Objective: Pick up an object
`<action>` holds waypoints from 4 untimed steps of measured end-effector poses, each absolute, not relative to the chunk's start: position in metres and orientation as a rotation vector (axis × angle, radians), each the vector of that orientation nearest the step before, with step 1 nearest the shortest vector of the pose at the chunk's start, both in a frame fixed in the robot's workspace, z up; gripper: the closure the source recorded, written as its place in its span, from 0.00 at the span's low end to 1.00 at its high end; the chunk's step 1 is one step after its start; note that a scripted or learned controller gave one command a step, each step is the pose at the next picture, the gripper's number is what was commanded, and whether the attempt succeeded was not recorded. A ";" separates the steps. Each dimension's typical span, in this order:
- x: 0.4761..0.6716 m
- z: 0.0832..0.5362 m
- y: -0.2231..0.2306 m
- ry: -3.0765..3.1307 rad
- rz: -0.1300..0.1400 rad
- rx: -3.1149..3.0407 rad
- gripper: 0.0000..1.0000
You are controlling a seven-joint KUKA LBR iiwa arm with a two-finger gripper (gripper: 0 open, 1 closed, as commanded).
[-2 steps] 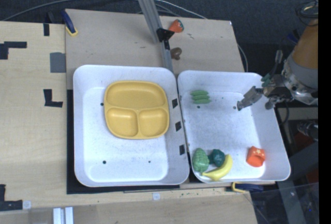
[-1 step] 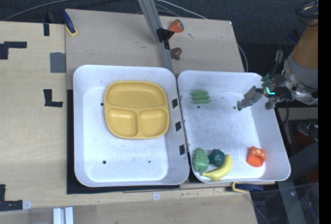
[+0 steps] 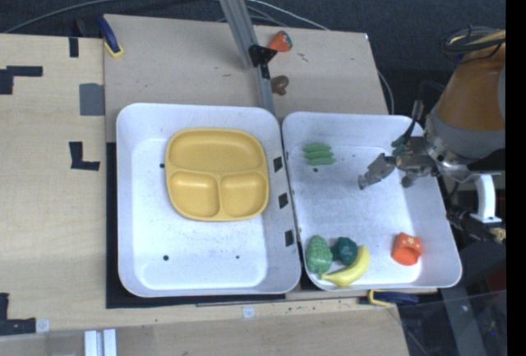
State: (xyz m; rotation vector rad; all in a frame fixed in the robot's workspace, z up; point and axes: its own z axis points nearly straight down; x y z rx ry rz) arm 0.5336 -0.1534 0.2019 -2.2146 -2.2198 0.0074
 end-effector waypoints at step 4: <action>0.529 0.166 -0.144 -2.226 -0.004 -2.223 1.00</action>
